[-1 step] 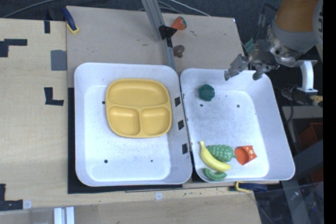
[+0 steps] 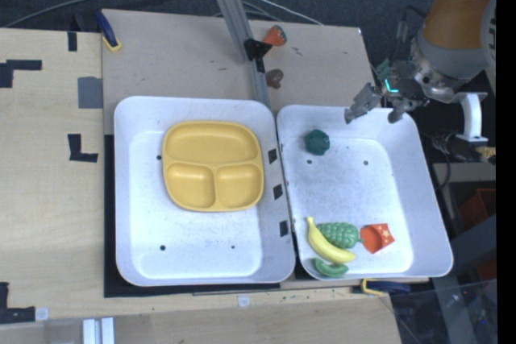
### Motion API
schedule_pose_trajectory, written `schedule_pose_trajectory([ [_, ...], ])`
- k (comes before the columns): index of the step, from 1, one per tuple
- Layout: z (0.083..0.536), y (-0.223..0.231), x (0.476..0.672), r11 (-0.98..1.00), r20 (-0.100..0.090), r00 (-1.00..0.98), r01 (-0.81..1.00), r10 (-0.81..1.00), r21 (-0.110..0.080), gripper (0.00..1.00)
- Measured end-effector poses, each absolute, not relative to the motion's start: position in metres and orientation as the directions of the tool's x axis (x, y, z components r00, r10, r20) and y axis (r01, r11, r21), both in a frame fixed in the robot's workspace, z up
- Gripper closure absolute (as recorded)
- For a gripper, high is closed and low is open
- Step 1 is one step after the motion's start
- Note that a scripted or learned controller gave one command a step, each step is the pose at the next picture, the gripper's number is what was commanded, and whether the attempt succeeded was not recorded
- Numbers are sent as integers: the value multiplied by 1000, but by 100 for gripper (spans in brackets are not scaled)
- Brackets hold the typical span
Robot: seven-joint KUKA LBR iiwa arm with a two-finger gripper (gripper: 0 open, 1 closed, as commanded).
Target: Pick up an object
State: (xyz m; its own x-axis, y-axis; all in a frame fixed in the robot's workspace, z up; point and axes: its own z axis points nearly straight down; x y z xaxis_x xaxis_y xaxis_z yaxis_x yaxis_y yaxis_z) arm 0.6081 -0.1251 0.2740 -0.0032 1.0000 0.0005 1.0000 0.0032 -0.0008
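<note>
the left bin holds one yellow divided plate, lying flat toward its upper half and well apart from anything the arm might reach. the right bin holds five things: one dark green ball alone near the top left, then a cluster at the bottom – one banana, one bumpy green piece just behind it, one small green piece under the banana's lower end, and one red-orange block just beside them. the gripper hangs over the upper rim of the right bin with its two fingers spread and nothing between them.

risks, as i judge them – the ball sits nearest and is round, so the fingers closing off-centre could squirt it away across the bin floor. going for the cluster is worse: the pieces touch or nearly touch, so a finger may land on a neighbour, or nudge the banana aside. a descent too near the rim could also strike the bin wall
</note>
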Motion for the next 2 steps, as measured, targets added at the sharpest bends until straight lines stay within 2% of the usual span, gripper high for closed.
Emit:
schedule_pose_trajectory([
  [2,153,-135,607,1,0,-1,1000,1000,-8,0],
])
